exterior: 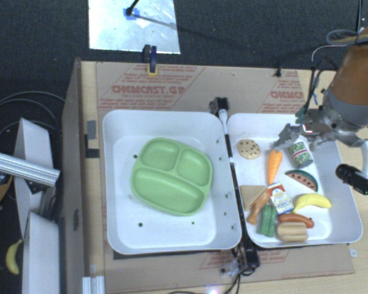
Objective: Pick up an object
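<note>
The right white bin (346,225) holds a cluster of toy foods. A small green-and-white labelled can (300,154) lies tilted near the bin's upper middle, directly under the tool. Just left of it stands a long orange carrot (274,165), pointing down the bin, and further left a round tan cookie with dark chips (249,148) lies apart from the rest. Below the can is a watermelon slice with a green rind (302,179), then a yellow banana (313,201). Near the bin's lower edge a hot dog in a bun (293,231), a red sausage (299,220), a green vegetable piece (267,220), a small white carton with coloured print (280,199) and an orange-brown stick (258,206) crowd together, touching or overlapping; a tan flat card (250,194) lies beneath some of them.

The grey two-finger gripper (300,136) hangs low over the can, coming in from the right beneath the arm's orange band (357,69). Its metal parts blur into the can and the bin floor, so I cannot tell how far it is spread or whether it has hold of anything.

The left white bin (119,164) carries a light green divided plastic tray (171,175), lying slightly askew. Both bins sit on a brown cardboard sheet with red lettering (172,84).
</note>
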You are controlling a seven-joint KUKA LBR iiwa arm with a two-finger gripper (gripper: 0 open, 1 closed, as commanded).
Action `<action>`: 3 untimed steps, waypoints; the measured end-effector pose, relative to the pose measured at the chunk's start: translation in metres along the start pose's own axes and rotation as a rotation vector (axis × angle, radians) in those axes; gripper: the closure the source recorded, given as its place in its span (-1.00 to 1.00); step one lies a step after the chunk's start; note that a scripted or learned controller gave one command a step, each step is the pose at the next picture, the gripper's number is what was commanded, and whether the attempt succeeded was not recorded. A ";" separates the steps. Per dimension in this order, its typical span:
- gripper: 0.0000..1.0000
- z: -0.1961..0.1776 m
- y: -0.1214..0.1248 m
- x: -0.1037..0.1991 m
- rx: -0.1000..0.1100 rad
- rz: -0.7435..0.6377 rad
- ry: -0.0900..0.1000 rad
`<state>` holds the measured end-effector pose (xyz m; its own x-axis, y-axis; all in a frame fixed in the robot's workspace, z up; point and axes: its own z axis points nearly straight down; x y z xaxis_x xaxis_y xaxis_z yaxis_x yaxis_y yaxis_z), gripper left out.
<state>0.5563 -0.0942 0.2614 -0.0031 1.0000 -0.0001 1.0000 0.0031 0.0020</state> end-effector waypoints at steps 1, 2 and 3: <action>-1.00 0.153 0.049 -0.072 -0.027 0.002 -0.012; -1.00 0.172 0.051 -0.024 -0.011 -0.006 0.000; 1.00 0.166 0.047 -0.027 -0.003 -0.002 0.000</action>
<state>0.6042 -0.1212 0.0959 -0.0047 1.0000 -0.0003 1.0000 0.0047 0.0048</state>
